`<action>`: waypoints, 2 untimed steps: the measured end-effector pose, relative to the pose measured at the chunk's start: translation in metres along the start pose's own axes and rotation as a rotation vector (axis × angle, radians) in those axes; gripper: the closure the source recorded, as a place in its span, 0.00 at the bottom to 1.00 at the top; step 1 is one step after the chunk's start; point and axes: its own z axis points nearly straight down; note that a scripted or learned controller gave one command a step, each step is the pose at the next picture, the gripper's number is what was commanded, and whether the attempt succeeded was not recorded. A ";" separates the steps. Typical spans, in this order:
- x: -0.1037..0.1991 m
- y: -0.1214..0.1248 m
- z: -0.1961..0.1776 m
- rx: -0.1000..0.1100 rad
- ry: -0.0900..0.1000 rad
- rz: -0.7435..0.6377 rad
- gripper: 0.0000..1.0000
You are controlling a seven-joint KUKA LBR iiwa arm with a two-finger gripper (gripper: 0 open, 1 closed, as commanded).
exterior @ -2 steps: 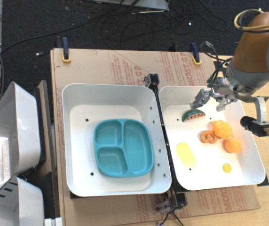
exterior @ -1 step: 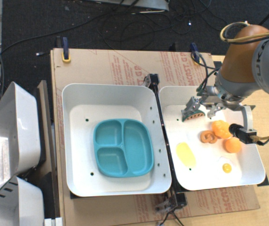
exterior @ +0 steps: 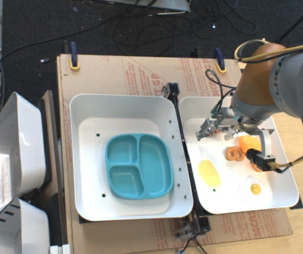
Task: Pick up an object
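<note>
The pincer (exterior: 235, 125) hovers low over the right bin (exterior: 284, 194) near a small doughnut (exterior: 234, 154); its grip cannot be told

Two shallow white bins sit side by side on the bench. In the left white plastic bin (exterior: 82, 142) a teal three-compartment plastic tray (exterior: 139, 165) lies near the middle. In the right white plastic bin (exterior: 284, 194) a yellow oval piece (exterior: 210, 173) lies toward the left; a small brown ring-shaped piece (exterior: 234, 154) lies right of it, and a small round yellow piece (exterior: 255, 189) nearer the front. The grey arm's gripper (exterior: 217, 128) hangs over this bin's rear part.
</note>
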 end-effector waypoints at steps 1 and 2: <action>-0.001 0.001 -0.013 -0.004 -0.001 0.002 1.00; 0.000 -0.001 -0.076 -0.010 -0.002 -0.002 1.00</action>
